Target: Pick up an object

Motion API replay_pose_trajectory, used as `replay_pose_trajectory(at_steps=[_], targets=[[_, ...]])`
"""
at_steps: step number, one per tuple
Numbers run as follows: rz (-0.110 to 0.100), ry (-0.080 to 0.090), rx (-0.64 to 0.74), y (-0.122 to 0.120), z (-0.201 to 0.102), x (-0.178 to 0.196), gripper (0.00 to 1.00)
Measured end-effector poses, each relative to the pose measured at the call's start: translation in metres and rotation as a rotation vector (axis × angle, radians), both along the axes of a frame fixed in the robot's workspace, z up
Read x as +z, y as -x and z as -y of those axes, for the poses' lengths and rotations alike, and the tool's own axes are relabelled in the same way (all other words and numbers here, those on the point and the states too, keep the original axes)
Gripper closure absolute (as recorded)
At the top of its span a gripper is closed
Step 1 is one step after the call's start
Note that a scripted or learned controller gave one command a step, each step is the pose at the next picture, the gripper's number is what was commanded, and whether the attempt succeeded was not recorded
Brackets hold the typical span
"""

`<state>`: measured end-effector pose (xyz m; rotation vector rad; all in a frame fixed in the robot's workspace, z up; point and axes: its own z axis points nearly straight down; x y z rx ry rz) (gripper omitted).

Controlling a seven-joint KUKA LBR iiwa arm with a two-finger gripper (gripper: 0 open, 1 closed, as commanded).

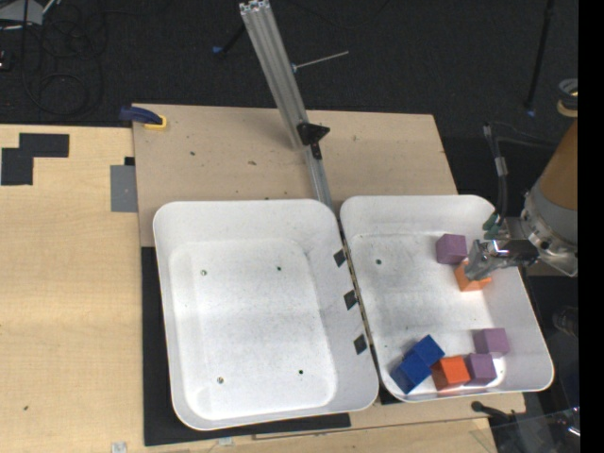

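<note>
My gripper (488, 253) reaches in from the right, over the right bin's (406, 220) far right side. A small orange block (471, 280) lies directly under its tip, partly covered by it. Whether the block is gripped or just lying on the bin floor, I cannot tell. A purple block (451, 248) sits just left of the gripper, close to it.
At the right bin's near edge lie a blue block (417, 363), an orange cube (453, 372) and two purple cubes (491, 341) (483, 369). The left bin (179, 253) adjoins on the left. A slanted metal rail (278, 74) stands behind the bins.
</note>
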<state>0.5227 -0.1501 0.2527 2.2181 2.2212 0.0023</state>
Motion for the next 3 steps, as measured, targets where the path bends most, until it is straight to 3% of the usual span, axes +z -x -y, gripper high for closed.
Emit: replay_pose_trajectory(at_steps=[1,3], targets=[[-0.005,-0.002,0.002,-0.019,-0.046,-0.008,1.0],[-0.009,-0.003,0.003,-0.028,-0.155,-0.021,1.0]])
